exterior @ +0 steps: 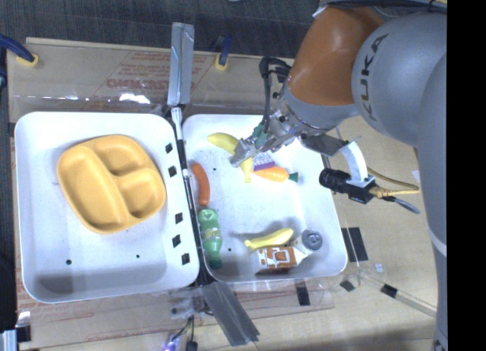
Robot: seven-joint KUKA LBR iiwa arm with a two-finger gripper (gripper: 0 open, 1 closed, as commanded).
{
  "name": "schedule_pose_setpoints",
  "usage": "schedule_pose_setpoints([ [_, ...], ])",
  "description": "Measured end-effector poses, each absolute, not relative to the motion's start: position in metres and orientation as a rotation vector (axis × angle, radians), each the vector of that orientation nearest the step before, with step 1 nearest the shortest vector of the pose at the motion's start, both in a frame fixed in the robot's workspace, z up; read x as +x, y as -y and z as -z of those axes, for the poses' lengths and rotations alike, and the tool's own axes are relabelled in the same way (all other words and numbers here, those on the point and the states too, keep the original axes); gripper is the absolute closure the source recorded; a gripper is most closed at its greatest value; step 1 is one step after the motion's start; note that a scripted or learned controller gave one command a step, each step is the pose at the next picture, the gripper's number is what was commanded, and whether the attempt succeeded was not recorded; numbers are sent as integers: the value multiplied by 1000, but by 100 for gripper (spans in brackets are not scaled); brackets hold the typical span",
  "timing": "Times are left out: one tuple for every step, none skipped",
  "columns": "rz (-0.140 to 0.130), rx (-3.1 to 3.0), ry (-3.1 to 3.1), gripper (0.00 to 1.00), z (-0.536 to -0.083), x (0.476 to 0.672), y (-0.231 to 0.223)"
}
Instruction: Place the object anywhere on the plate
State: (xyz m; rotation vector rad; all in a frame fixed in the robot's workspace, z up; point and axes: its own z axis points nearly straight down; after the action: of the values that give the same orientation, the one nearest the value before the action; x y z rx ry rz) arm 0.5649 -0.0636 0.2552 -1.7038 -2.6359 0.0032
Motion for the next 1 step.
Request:
schedule_pose_setpoints([
  [-1,-1310,2856,100,-240,591,0],
])
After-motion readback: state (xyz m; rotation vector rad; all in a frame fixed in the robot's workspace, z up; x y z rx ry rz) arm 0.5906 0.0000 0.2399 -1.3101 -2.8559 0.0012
